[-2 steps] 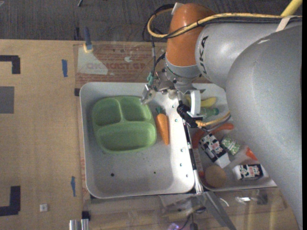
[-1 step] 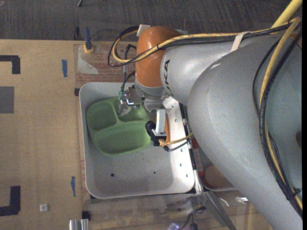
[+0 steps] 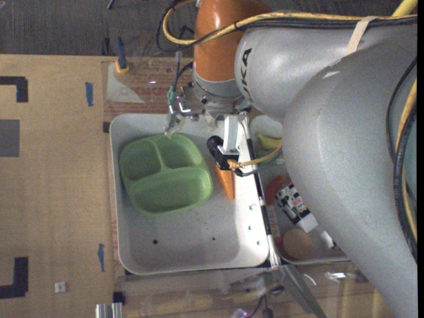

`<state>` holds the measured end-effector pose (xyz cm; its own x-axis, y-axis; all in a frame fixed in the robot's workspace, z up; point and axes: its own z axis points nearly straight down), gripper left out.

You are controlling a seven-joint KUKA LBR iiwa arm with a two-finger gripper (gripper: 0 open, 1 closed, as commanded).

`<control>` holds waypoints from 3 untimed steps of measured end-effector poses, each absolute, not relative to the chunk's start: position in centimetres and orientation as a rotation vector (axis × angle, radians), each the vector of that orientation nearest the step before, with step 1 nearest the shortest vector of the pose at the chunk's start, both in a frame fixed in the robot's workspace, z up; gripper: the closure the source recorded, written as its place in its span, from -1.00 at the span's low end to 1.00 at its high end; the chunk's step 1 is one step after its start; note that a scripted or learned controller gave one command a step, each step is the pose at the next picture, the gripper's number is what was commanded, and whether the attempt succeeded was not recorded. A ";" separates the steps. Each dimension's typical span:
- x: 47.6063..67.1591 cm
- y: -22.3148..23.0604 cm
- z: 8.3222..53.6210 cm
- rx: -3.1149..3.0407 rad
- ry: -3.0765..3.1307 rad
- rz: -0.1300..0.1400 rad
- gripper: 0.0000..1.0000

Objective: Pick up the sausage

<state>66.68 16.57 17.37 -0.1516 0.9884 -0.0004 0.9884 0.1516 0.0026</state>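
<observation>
Reaching in from the right, I am hanging my gripper point(image 3: 192, 121) over the far edge of the left bin point(image 3: 132, 244); how wide it stands, I cannot tell. Just below it, a green tray point(image 3: 165, 174) is lying, with a carrot point(image 3: 226, 183) beside that. The sausage point(image 3: 279, 183) is showing as a reddish sliver in the right bin, well off to my side.

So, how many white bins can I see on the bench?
2. The left bin holds a green divided plate and a carrot. The right bin lies beside it, mostly covered by the arm, so things inside may be hidden.
</observation>
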 end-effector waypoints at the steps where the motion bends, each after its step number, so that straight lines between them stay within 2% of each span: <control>1: 66.7 16.8 18.4 2.037 2.385 0.005 1.00; 2: 65.4 21.8 21.6 2.039 2.387 0.004 1.00; 3: 67.1 21.8 11.1 2.056 2.363 0.028 1.00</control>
